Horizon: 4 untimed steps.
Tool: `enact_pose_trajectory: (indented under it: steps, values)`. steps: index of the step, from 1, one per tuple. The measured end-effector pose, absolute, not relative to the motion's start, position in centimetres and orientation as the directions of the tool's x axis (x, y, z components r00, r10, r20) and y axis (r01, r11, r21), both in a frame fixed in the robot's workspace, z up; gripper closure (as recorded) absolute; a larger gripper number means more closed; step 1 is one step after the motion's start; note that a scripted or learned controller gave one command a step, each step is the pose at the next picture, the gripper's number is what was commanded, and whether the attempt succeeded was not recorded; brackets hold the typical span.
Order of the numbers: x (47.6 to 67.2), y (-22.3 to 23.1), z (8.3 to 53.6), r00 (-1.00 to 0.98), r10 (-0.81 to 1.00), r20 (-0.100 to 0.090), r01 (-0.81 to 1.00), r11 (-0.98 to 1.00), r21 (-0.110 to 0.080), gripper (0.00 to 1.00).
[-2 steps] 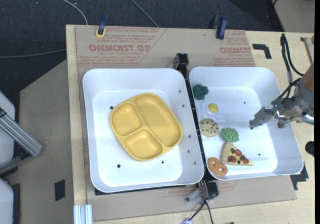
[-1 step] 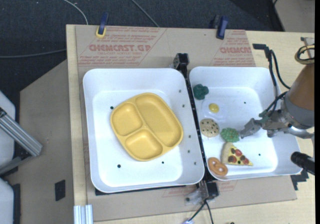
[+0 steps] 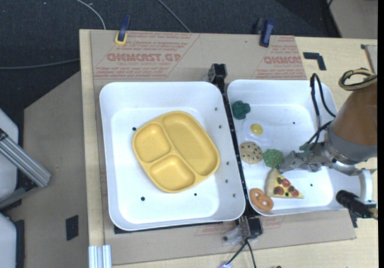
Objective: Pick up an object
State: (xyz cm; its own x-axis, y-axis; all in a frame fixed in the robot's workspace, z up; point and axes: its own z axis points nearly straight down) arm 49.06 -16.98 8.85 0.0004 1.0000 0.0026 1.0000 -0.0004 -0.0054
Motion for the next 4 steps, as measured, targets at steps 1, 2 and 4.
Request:
enact_pose_trajectory:
  steps: [1, 2, 4]
  values:
    - [49.1, -17.0, 10.1, 0.001, 1.000, 0.000, 1.000, -0.001, 0.000, 1.00]
    - [48.9, -18.1, 15.3, 0.001, 1.000, -0.003, 1.000, -0.001, 0.005, 1.00]
    - [48.4, -18.1, 24.9, -0.001, 1.000, -0.003, 1.000, 0.001, 0.007, 1.00]
